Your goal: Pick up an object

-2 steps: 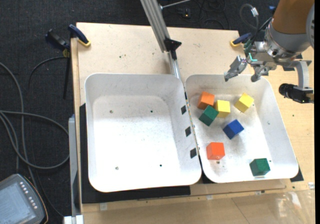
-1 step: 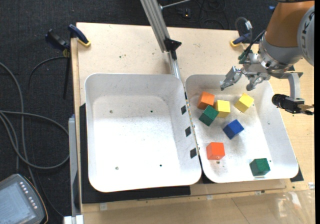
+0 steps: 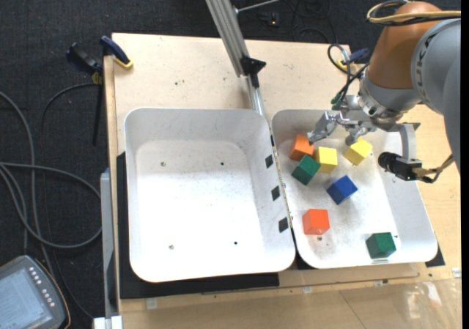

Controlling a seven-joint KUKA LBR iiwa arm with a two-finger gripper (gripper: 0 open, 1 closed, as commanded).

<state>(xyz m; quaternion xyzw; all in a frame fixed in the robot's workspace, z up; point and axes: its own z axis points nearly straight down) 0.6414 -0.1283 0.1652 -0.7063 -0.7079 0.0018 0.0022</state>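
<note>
Over the right bin (image 3: 410, 206), gripper (image 3: 341, 127) spread wide with nothing between its fingers, above yellow cubes (image 3: 327, 157), orange cube (image 3: 301, 146) just left, green cube (image 3: 305, 170) nearer.

The grey arm (image 3: 432, 64) enters from the right edge of the camera view and bends down toward the left, its orange band (image 3: 399, 45) sitting just above the wrist. The gripper (image 3: 341, 128) hangs at the low end of the wrist, pointing down and to the left. Its 2 metal fingers (image 3: 322, 130) are spread apart, with nothing between them.
</note>
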